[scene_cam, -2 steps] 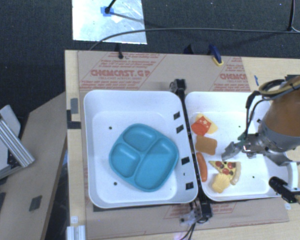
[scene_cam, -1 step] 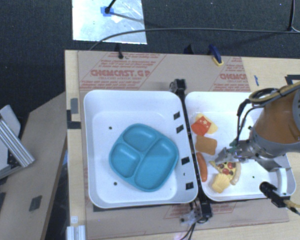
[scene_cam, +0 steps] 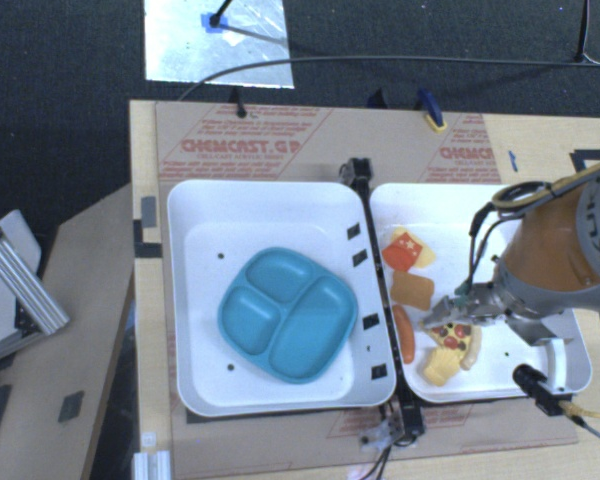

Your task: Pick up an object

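While my arm (scene_cam: 565,248) reaches in from the right over the right bin (scene_cam: 450,200), my gripper (scene_cam: 458,313) hangs low above the cluster of toy food that lies along that bin's left side. How my gripper is set I cannot tell from this slant, and nothing shows plainly clasped in it. Just under and near the gripper lies a pizza slice (scene_cam: 454,335) with red dots, and touching it on the near side is a pale yellow piece (scene_cam: 440,366). A slim banana-like piece (scene_cam: 473,348) lies just right of these. To the left of my gripper sits a brown bread-like block (scene_cam: 413,290), and farther off, beyond it, a red piece (scene_cam: 401,253) lies on a yellow wedge (scene_cam: 421,256). An orange-red sausage (scene_cam: 405,334) lies lengthwise close to the bin's left wall, just near of the brown block. The left bin (scene_cam: 210,208) holds a blue divided plate (scene_cam: 286,313), resting tilted toward the middle of the floor, well apart from my gripper. Black clips (scene_cam: 357,172) join the two bins where their rims meet. Beyond the bins a cardboard sheet (scene_cam: 250,138) with red lettering covers the bench, and on the dark floor past it lies a shiny square panel (scene_cam: 217,28).
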